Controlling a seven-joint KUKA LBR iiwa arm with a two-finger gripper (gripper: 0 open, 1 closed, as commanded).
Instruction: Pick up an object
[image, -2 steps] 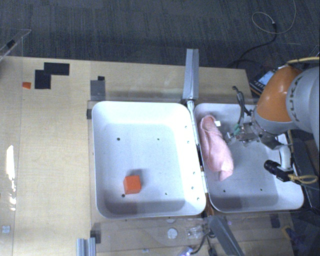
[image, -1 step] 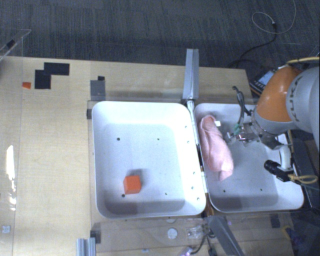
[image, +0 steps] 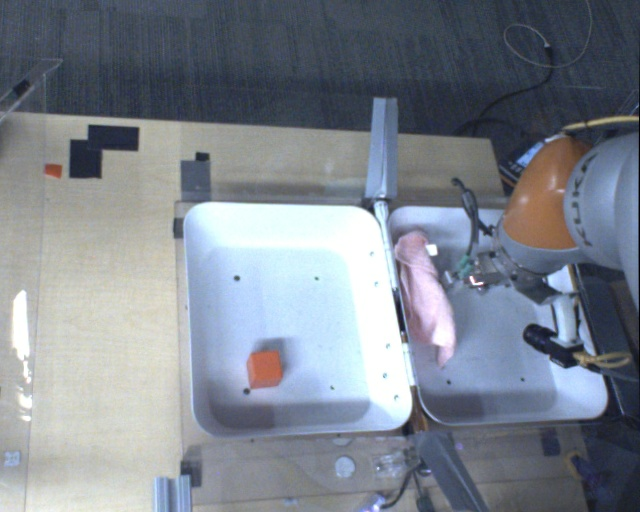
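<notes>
Camera view: 2 bins, 1 block, 1 cloth

L bin (image: 200, 300): 1 orange block (image: 265, 369) near front-left, open floor around. R bin (image: 590, 400): 1 pink cloth (image: 427, 296) along left wall. Gripper (image: 478, 277) just right of cloth; jaws can't tell.

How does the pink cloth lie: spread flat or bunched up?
Bunched up. The pink cloth lies as a long, narrow, rumpled roll along the left wall of the right bin, with folds showing and no flat, open sheet.
</notes>
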